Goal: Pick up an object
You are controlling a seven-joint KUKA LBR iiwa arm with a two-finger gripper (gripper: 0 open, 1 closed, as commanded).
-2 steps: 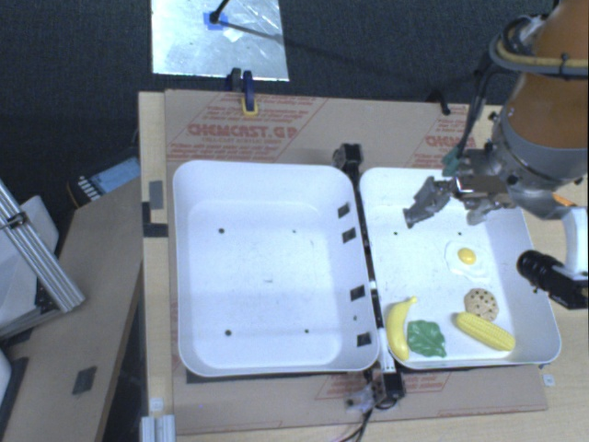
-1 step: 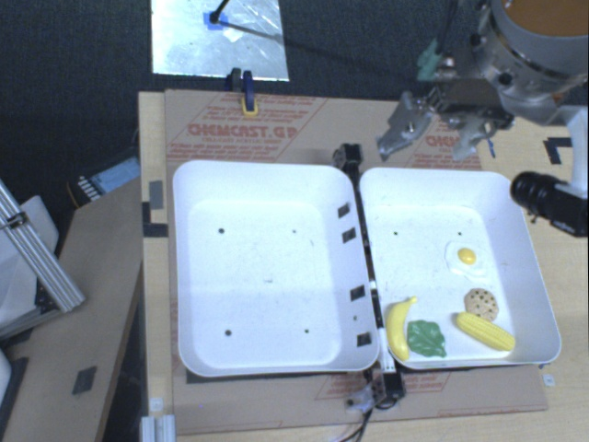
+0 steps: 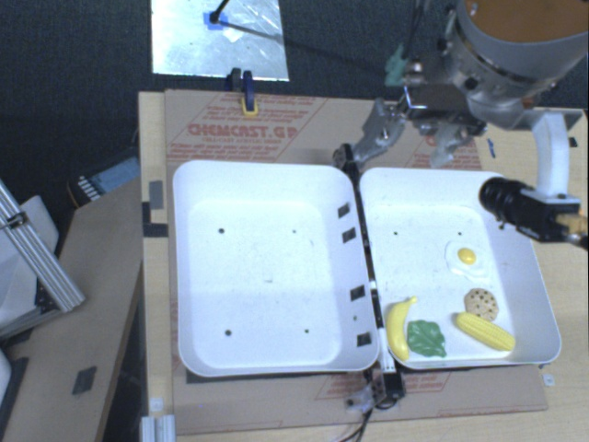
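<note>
I saw the gripper [image 3: 368, 150] hanging above the far rim of the right bin [image 3: 529, 288], by its far-left corner, fingers apart and holding nothing. The objects lay well away from it toward the bin's near side: a fried egg [image 3: 466, 257], a cookie [image 3: 480, 303], corn [image 3: 485, 331], a green leaf [image 3: 426, 338] and a banana [image 3: 398, 327].

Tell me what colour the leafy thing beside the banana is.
Green. The leafy piece lies against the yellow banana in the right bin, seen in the camera view.
</note>
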